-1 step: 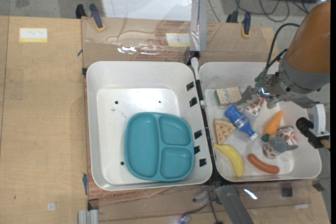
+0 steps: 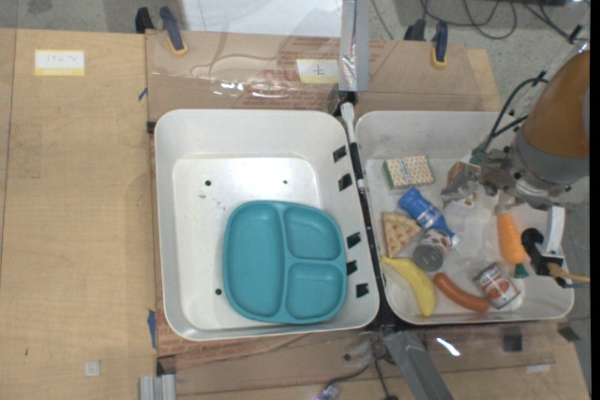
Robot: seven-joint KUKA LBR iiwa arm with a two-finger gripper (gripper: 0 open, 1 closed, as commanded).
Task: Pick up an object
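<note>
The right bin (image 2: pixel 375 134) holds several small things. A checkered block (image 2: pixel 409 171) lies at the back, with a blue bottle (image 2: pixel 424 211) in front of it. Nearer the front are a pizza slice (image 2: pixel 399 234), a round grey tin (image 2: pixel 429 258), a banana (image 2: pixel 415 281), a red sausage (image 2: pixel 459 292) and a small can (image 2: pixel 498 286). An orange carrot (image 2: pixel 511 239) lies to the right. My gripper (image 2: pixel 473 181) hangs over the bin's back right part, right of the checkered block and above the carrot. A brownish bit shows at its tip; I cannot make out what it is.
In the left bin (image 2: pixel 173 201) lies a teal divided plate (image 2: pixel 284 262). A raised rim with black clips (image 2: pixel 349 187) separates the two bins. Cables trail from the arm at the right edge.
</note>
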